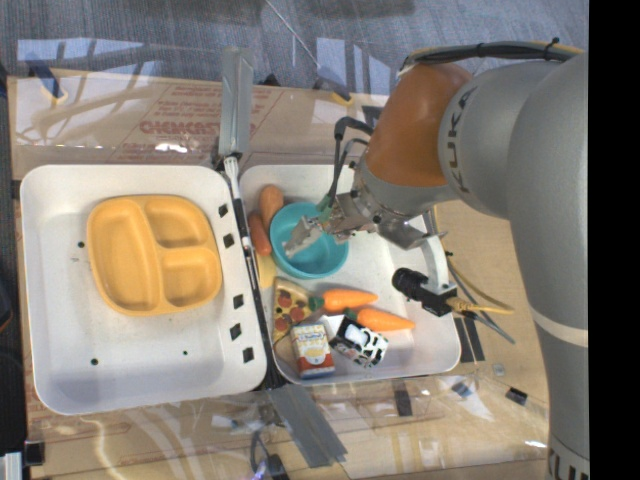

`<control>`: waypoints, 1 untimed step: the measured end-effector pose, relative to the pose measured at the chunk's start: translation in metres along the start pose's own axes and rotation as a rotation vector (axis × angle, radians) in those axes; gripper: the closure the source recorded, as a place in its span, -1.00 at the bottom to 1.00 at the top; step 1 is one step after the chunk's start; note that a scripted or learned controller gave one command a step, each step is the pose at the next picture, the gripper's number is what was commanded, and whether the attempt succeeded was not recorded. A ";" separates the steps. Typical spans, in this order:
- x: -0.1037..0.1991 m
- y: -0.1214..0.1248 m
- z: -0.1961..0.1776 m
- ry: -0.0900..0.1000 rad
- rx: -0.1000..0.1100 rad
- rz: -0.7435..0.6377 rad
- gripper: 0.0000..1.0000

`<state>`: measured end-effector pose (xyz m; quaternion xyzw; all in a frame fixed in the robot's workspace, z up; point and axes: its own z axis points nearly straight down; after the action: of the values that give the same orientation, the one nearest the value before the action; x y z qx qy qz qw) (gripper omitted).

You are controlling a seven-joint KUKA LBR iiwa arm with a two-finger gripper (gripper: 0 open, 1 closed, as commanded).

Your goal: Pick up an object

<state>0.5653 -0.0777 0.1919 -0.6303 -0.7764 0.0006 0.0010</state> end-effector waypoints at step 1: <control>-0.030 0.035 0.086 -0.003 -0.002 -0.087 -1.00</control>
<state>0.6058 -0.1000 0.1060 -0.5961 -0.8029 0.0010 -0.0008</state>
